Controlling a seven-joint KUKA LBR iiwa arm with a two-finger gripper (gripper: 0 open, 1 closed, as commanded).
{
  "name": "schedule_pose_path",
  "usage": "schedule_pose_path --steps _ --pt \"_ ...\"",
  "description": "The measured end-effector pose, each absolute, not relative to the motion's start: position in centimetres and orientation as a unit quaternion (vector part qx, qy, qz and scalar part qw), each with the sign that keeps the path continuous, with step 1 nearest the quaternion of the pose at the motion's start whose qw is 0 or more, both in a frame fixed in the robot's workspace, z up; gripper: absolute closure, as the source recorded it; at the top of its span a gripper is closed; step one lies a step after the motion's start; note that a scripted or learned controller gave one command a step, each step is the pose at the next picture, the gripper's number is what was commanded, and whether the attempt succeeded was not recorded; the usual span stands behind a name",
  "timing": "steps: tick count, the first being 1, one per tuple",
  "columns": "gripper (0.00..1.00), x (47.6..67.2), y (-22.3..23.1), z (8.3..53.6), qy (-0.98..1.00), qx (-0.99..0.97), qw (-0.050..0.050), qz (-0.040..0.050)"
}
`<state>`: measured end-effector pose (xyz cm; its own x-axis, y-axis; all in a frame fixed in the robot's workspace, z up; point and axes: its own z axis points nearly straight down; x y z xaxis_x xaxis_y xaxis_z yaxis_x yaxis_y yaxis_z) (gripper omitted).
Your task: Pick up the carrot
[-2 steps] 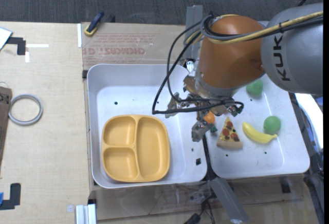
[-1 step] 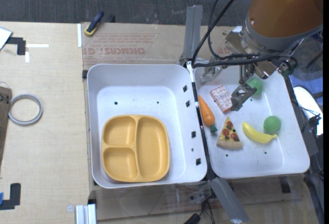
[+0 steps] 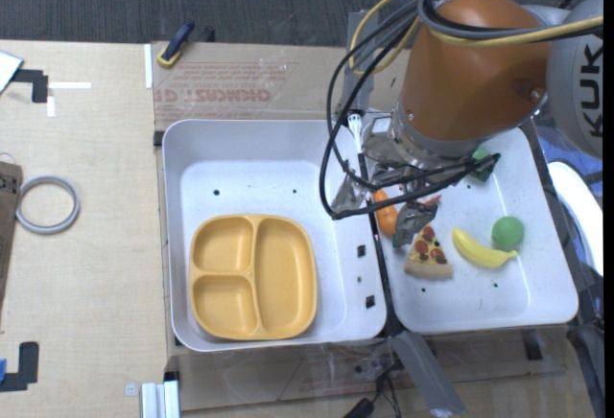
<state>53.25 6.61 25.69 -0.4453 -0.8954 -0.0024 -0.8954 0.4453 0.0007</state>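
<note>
The carrot (image 3: 386, 216) is a small orange piece lying in the right bin (image 3: 537, 301), close against its left wall (only part of it shows, the rest hidden from above), beside the pizza slice (image 3: 429, 253).

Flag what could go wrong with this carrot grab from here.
1. The carrot lies mostly hidden under the gripper near the right bin's left wall, so the fingers may clip the wall or miss.
2. The pizza slice lies just beside the gripper; it could be nudged or caught instead.
3. Loose cables hang around the wrist and might snag.
</note>
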Motion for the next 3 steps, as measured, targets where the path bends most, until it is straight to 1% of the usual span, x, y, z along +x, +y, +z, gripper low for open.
schedule_pose_path --steps 1,2,3 --pt "0.00 53.3 6.6 25.7 0.850 -0.527 0.001 0.0009" --pt "0.00 58.4 8.1 19.1 0.781 -0.624 0.002 0.0011" --pt "0.00 57.9 6.6 19.2 0.800 -0.599 0.001 0.0011"
